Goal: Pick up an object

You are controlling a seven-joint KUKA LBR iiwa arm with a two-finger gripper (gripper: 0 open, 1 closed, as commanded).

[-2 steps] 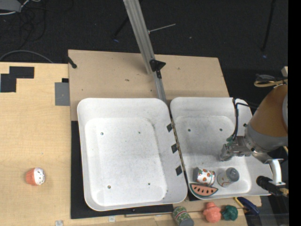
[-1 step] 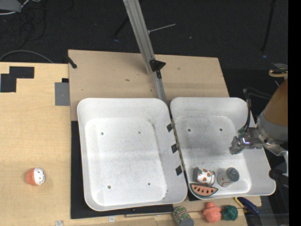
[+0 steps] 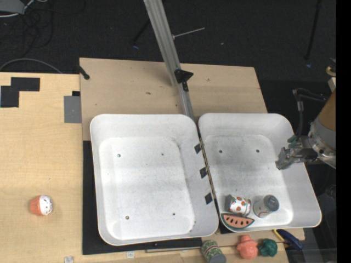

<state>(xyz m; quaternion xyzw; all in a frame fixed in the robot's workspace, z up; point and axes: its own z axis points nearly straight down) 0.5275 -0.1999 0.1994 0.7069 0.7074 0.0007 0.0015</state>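
Note:
In the right bin (image 3: 241,130), near its front edge, lie a white cup with red spots (image 3: 239,205), a grey round object (image 3: 267,204) and a watermelon slice (image 3: 238,221). The gripper (image 3: 285,159) hangs over the right rim of that bin, well above and to the right of these objects. I see nothing between its fingers. The arm's orange band shows at the view's right edge.
The left bin (image 3: 142,141) stands beside the right one. In front of the bins lie a pink toy (image 3: 247,246), a green toy (image 3: 268,247) and a dark can (image 3: 211,251). An orange-and-white ball (image 3: 41,205) rests on the bench at left. A metal rail (image 3: 167,43) slants behind.

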